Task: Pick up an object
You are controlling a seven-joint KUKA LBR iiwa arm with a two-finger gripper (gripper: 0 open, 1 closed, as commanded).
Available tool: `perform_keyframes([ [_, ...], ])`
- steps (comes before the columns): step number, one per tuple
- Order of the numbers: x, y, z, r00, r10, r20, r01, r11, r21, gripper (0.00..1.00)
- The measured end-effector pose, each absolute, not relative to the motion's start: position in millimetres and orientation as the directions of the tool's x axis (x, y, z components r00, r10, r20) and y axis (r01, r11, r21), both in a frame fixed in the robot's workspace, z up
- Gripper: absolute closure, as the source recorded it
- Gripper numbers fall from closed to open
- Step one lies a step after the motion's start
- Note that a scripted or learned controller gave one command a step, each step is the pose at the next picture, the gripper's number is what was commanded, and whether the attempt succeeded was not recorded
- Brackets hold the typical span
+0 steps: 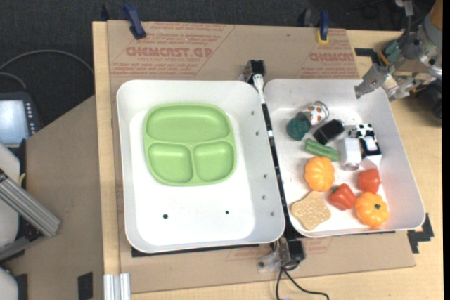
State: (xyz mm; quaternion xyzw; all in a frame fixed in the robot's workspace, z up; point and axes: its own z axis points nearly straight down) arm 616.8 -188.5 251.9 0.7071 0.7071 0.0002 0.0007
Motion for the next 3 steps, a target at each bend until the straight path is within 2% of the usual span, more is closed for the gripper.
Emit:
perform_keyframes([
  [1,610.2,-117,120,0.000,1.000,-0.001,1.000,0.000,0.006,0.00],
  [2,584.2,-103,97,0.003,1.000,-0.018,0.999,-0.002,0.035,0.00],
  [3,517.7,-40,191,-0.005,1.000,0.003,1.000,0.005,0.007,0.00],
])
